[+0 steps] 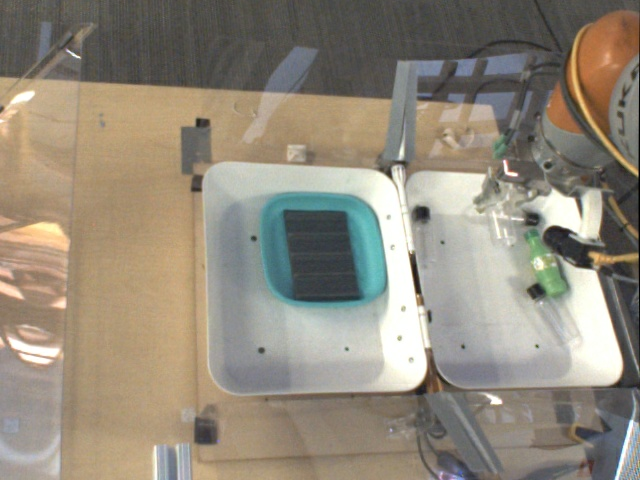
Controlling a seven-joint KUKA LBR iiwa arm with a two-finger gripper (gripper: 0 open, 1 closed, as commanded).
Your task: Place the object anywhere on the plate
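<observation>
A teal plate (372,258) with a dark ridged insert lies in the left white bin (240,348). A small green bottle-like object (546,264) with a black end lies in the right white bin (490,338), near its right side. My gripper (505,213) hangs over the upper part of the right bin, up and to the left of the green object and apart from it. Nothing shows in the gripper.
A grey divider post (402,118) stands at the back between the two bins. A small pale cube (296,153) sits on the bench behind the left bin. Cables run at the right edge beside the arm (600,78). A clear tube-like piece (557,320) lies below the green object.
</observation>
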